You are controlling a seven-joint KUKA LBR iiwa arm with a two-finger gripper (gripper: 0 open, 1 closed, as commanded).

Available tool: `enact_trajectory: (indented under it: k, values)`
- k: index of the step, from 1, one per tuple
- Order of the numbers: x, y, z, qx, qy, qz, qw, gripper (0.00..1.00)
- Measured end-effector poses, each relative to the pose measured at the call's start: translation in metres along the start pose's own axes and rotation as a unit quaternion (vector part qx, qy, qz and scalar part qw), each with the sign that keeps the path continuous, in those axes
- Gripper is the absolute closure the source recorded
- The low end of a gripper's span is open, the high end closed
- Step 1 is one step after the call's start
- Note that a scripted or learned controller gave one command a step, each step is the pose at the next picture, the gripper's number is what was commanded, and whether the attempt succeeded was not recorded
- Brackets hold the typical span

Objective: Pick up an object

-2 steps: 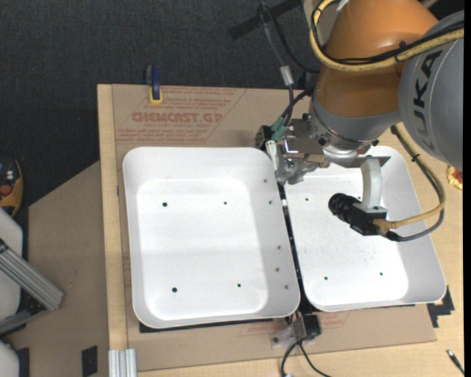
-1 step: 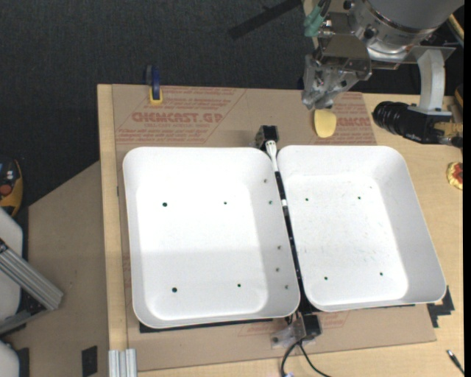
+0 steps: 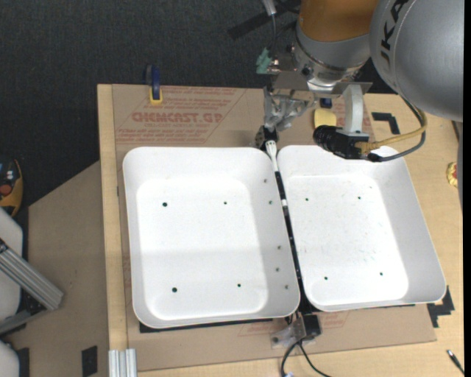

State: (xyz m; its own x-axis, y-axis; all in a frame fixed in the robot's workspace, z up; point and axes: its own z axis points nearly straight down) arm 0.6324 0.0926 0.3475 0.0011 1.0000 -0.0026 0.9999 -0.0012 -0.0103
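Note:
My gripper point(image 3: 271, 131) hangs at the far end of the seam between the two white bins, just over their back rims. The grey wrist with its orange band point(image 3: 331, 22) comes in above it from the top right. The left bin point(image 3: 140, 221) and the right bin point(image 3: 412, 221) each show a white floor marked with a few small dark dots. A small pale yellow piece point(image 3: 324, 118) sits just behind the right bin's back rim, partly hidden by the wrist; I cannot tell what it is.
A black cable-fed part point(image 3: 340, 141) with a yellow cable hangs over the right bin's back rim. A blue and yellow clamp point(image 3: 154, 83) grips the brown board's far edge. A black divider strip point(image 3: 283, 213) runs between the bins. Metal framing point(image 3: 29, 283) lies at the left.

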Motion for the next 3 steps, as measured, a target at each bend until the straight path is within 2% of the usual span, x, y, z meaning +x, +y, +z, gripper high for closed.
enact_trajectory:
  k: [1,2,3]
  values:
    - [0.039,0.016,0.060,-0.002,0.001,-0.002,1.0000,1.00]
    - [0.138,-0.001,0.140,-0.001,0.002,-0.005,1.0000,1.00]
    - [0.096,-0.016,0.062,-0.008,0.002,0.001,1.0000,1.00]
